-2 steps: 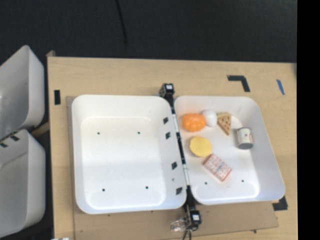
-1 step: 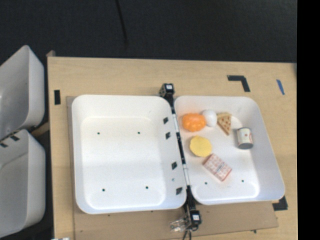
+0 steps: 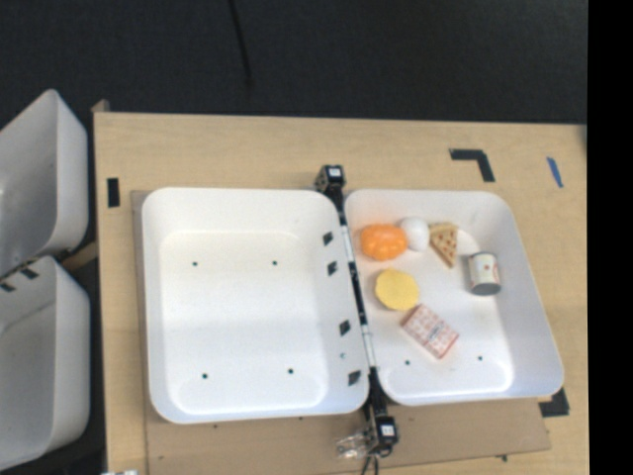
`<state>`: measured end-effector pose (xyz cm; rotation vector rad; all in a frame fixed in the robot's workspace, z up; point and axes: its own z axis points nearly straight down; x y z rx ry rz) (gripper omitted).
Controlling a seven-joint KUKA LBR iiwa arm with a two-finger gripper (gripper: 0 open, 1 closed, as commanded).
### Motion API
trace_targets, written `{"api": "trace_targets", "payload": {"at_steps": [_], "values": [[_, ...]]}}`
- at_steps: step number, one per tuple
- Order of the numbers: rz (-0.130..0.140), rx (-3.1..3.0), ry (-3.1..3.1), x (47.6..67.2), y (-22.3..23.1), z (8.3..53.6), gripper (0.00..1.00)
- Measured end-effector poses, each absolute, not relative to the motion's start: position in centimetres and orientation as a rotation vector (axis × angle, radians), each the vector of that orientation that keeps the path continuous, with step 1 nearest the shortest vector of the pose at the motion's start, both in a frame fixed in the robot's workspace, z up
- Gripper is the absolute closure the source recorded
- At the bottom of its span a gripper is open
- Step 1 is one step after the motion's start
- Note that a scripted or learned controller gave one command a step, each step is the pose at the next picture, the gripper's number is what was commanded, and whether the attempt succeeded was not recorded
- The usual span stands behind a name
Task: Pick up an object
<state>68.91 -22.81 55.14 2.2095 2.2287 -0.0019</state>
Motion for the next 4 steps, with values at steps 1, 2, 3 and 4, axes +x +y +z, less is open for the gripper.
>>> {"api": "trace_targets", "payload": {"at_steps": [1, 2, 3, 4], "values": [[-0.002, 2.208, 2.230, 68.91, -22.80, 55.14, 1.00], [-0.001, 2.208, 2.231, 68.92, -22.78, 55.13, 1.00], [-0.002, 2.207, 2.232, 68.91, -22.79, 55.15, 1.00], [-0.002, 2.206, 2.232, 68.91, -22.79, 55.14, 1.00]]}}
